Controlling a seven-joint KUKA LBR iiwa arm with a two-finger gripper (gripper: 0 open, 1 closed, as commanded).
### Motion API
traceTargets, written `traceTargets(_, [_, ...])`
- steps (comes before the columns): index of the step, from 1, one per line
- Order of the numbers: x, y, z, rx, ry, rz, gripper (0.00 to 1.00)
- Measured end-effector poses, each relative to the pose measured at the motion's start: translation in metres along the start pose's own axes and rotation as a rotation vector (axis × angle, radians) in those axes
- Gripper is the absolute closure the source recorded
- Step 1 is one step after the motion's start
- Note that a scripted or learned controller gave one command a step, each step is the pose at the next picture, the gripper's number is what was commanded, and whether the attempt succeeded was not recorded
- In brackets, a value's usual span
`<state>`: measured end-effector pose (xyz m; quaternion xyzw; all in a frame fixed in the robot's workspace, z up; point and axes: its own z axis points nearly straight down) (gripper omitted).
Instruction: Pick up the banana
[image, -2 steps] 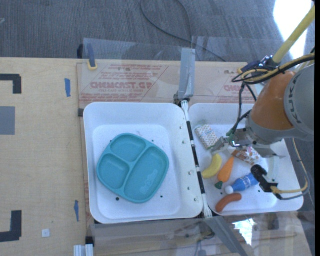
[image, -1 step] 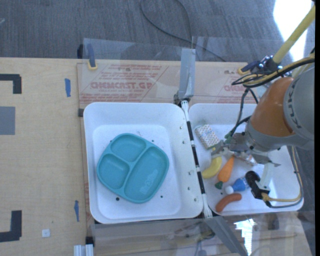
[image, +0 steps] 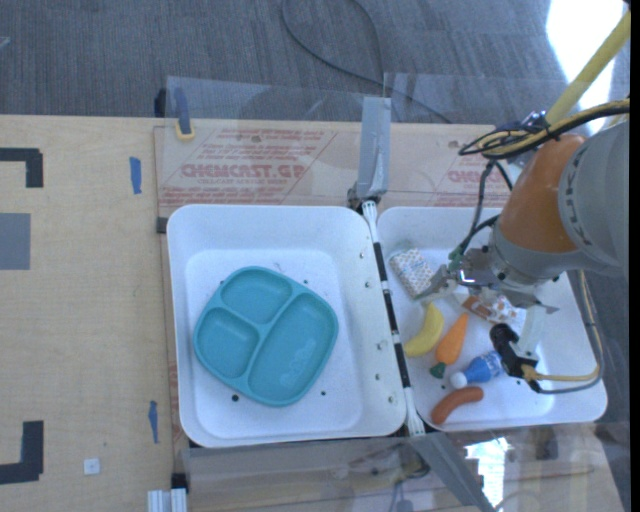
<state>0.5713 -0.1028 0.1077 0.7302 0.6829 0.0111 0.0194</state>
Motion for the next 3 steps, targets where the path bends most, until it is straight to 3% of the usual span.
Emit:
traceTargets(1, [0.006, -0.027, 0.0, -0.007, 0.007, -0.082, 0.0])
traceTargets(2, [0.004, -0.031, -0.004, 0.005, 0.007, -0.077, 1.0])
traceTargets(3, [0.069, 0.029, -0.078, 0.04, 0.012, -0.148, 1.0])
